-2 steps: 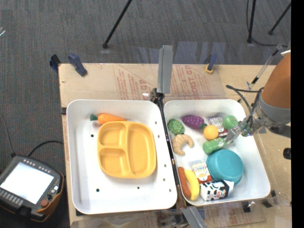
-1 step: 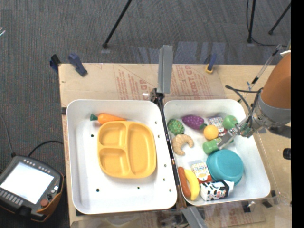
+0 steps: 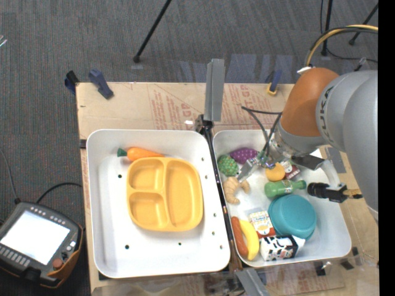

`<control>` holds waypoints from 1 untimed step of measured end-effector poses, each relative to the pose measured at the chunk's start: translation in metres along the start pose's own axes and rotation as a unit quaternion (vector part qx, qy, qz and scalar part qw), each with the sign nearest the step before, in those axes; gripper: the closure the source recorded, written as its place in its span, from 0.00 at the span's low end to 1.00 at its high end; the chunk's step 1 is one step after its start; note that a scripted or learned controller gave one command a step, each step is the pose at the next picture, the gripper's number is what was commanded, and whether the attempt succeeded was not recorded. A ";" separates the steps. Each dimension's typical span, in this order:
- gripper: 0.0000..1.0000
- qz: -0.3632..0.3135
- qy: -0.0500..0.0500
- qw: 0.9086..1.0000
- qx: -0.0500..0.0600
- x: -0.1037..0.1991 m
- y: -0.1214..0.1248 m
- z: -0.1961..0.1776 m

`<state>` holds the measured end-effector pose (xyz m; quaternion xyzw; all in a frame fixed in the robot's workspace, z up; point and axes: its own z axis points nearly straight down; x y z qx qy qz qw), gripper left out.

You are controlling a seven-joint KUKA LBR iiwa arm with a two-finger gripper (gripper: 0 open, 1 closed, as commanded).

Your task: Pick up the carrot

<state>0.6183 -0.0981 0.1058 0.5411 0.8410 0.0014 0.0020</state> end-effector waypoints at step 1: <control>1.00 -0.003 0.000 1.000 0.003 0.002 0.000 -0.008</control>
